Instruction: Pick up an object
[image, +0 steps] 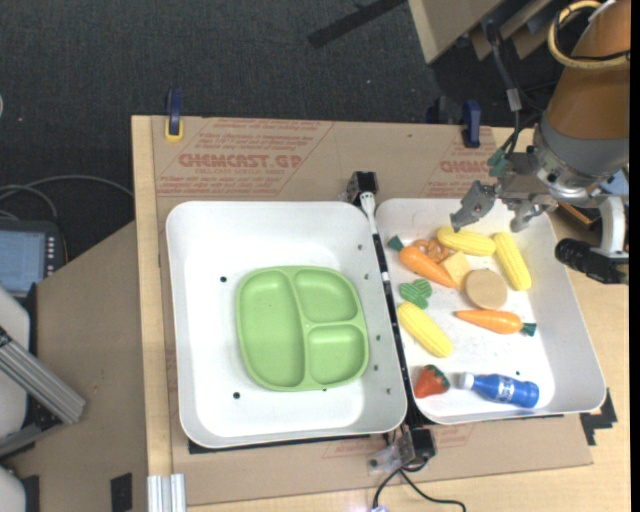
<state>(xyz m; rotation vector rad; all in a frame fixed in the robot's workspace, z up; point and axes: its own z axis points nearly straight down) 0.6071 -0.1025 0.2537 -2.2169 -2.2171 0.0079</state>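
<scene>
Several toy foods crowd the right bin (575, 330), and the gripper (500, 207) hangs over that bin's far end with its fingers spread and nothing between them. Closest below it lie a corn cob (512, 260) set lengthwise and a yellow banana-like piece (465, 241) lying crosswise; either looks like hollow plastic, light and stiff, with a smooth rounded skin that could slip out of a shallow pinch. The corn cob seems the better choice, taken across its narrow middle, since its right flank faces bare bin floor while its left side sits just beside a tan round disc (486, 289). An orange carrot (426, 265) touches the banana-like piece, so a grasp there risks nudging its neighbours. A second carrot (490, 321), another corn cob (424, 330) and a blue bottle (505, 390) lie nearer the camera with more space around them. The far rim of the bin is close behind the gripper, leaving little room that way. The left bin (200, 250) holds a green divided plate (300, 328).
</scene>
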